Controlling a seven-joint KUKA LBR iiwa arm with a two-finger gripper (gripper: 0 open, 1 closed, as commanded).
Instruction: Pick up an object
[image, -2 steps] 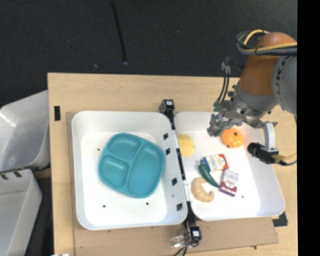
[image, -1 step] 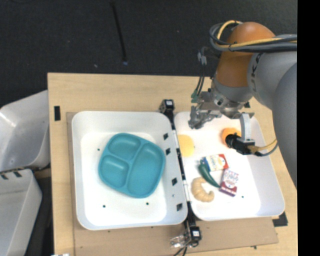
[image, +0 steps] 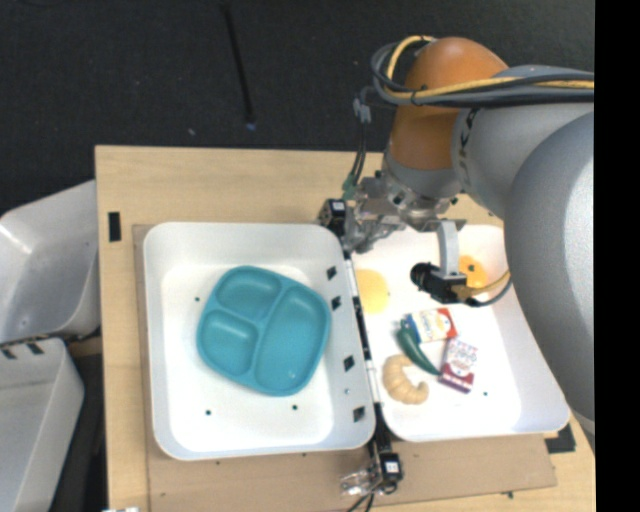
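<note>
The gripper (image: 365, 230) hangs low over the far left corner of the right bin (image: 525, 400), close to the wall that divides it from the left bin (image: 160, 410). I cannot tell whether it is released or clenched, because the wrist hides its lower part, and nothing is seen in its grasp.

The nearest thing to pick is a flat yellow object (image: 372, 290), which lies just in front of the gripper and beside the dividing wall. I judge that the gripper stands here to come down on this piece.

Further to the front lies a tight group. A small carton (image: 436, 322), a green pod (image: 410, 352) and a red and white packet (image: 460, 364) touch or nearly touch each other. A croissant (image: 405, 382) lies just beside them at the front. Such a group is harder to grasp cleanly than a single piece.

The yellow object has open floor on its right side, but the wall on its left leaves little room, so a grasp there may strike the rim.

The left bin holds a teal divided plate (image: 265, 330) in its middle, with free floor all around it. The desk (image: 120, 185) shows as a bare border around both bins.
</note>
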